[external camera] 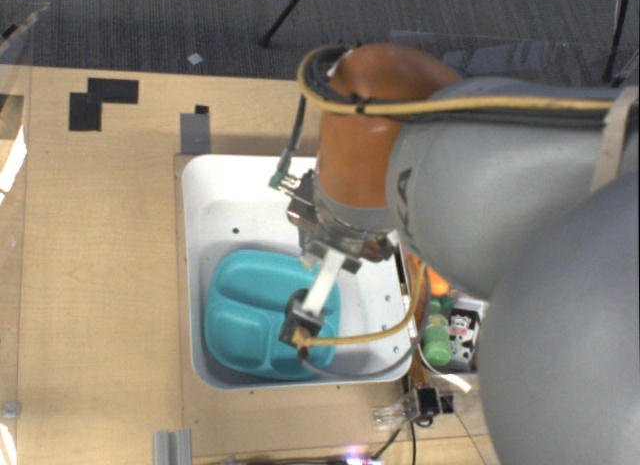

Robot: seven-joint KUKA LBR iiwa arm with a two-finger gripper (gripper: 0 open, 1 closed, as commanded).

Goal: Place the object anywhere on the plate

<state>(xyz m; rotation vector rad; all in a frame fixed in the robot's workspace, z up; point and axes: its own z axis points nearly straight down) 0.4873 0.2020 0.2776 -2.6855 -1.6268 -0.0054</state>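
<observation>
A pale wooden bench (90, 283) met dark carpet (150, 3) on the far side. The left bin (215, 193) held a teal plate (245, 318). A green thing (437, 343) and an orange thing (437, 283) lay right of it. The gripper (345, 243) hung above the plate's far right edge, and whether it was open or closed could not be told.

Overhead camera looks down slantwise onto bench (100, 273)

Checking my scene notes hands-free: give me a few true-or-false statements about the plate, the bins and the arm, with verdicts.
1. A teal plate lies in the left bin. True.
2. The plate sits in the bin's far half. False: it lies in the near half, toward the camera.
3. A green object shows just right of the left bin, under the arm. True.
4. The band above the wrist is blue. False: it is orange.
</observation>
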